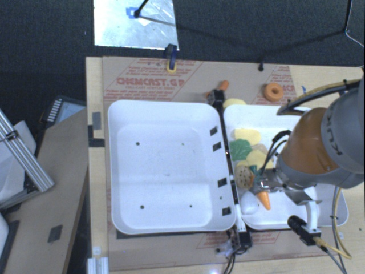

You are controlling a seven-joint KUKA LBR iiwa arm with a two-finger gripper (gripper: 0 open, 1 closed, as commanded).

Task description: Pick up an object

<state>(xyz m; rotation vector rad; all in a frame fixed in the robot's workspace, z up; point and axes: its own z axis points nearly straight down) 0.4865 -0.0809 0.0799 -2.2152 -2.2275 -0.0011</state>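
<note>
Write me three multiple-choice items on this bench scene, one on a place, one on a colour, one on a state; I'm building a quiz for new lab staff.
1. Where does the toy doughnut lie?
A. In the left bin
B. On the brown board beyond the right bin
C. In the pincer

2. What colour is the leafy toy in the right bin?
A. Green
B. Blue
C. Red

3. How does the arm stand?
A. Over the left bin
B. Off the bench
C. Low over the right bin

Key: 1 B, it sits on the board outside the rim. 2 A, it is plainly green. 3 C, its orange band hangs above the toys, the left bin untouched.
</note>
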